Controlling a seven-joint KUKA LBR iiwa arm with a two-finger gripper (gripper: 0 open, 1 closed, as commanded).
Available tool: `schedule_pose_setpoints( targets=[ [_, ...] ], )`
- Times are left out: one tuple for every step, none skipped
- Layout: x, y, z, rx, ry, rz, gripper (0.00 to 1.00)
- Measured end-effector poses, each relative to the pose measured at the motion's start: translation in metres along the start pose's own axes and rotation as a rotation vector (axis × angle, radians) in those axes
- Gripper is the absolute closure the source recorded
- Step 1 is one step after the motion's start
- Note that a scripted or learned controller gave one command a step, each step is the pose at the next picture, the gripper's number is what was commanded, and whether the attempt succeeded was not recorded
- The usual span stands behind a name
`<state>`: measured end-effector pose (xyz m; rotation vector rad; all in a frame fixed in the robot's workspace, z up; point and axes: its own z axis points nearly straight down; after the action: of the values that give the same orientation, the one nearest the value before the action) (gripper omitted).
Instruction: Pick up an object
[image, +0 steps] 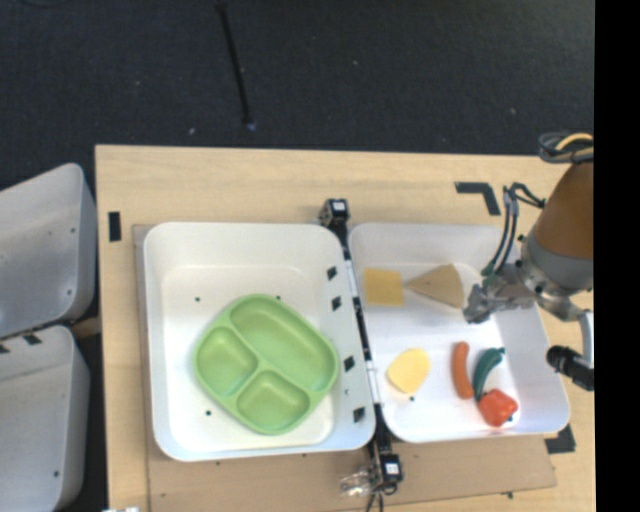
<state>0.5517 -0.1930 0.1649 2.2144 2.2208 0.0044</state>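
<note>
We see the grey two-finger gripper (480, 305) low in the right white bin (440, 430), just beside a tan wedge-shaped piece (442, 285); whether its claw is apart or together, we cannot tell. Nearby lie a flat yellow square (383, 286), a round yellow piece (408, 370), an orange sausage (460, 370) and a red pepper with green stem (495, 400). The left white bin (170, 270) holds a green divided tray (264, 363).

Open floor between yellow square (383, 286) and sausage (460, 370) (lemon-yellow piece (408, 370) beside).
</note>
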Motion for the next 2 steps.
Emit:
schedule_pose_setpoints(
  targets=[
    [-0.002, 0.002, -0.045, 0.0, -0.001, 0.0, 1.0],
    [0.048, 0.023, -0.042, 0.003, 0.002, -0.004, 1.0]
  ],
)
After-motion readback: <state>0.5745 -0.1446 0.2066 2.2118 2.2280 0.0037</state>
